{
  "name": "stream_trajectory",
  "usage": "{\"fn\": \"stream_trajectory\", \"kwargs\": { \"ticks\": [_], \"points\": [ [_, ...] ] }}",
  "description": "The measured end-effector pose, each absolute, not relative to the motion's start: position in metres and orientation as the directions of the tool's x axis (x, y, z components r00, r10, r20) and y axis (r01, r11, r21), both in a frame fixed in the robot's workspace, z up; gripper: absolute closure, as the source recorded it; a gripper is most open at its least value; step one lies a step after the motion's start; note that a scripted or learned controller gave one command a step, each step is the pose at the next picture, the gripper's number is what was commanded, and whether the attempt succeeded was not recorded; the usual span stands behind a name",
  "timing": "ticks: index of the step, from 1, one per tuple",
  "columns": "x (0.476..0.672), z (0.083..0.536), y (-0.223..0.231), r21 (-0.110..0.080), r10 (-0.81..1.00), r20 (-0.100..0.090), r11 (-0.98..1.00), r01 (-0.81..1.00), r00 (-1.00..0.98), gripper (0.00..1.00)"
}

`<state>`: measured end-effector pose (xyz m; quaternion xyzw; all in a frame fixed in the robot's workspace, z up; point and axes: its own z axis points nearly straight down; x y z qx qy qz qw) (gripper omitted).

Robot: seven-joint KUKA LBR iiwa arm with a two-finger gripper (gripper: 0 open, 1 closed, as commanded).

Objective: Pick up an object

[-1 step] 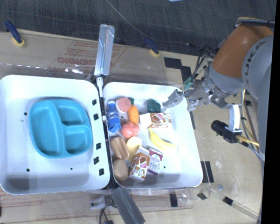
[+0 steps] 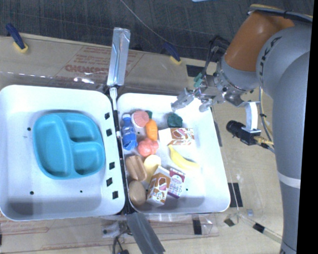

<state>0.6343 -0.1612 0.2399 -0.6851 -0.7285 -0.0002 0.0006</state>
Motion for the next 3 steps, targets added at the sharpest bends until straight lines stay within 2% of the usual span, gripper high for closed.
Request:
{"fn": "stream_trajectory", "kwargs": {
  "ticks": [1, 2, 3],
  "points": [
    [0.641, 0.129, -0.114, -0.011, 0.984, 0.005, 0.181, 0.983, -0.181, 0.0],
    [0.644, 0.145, -0.115, -0.003, 0.983, 0.001, 0.184, 0.983, -0.184, 1.0],
    [0.658, 0.203, -0.092, 0.001, 0.998, -0.001, 0.055, 0.998, -0.055, 1.0]
  ]
}}
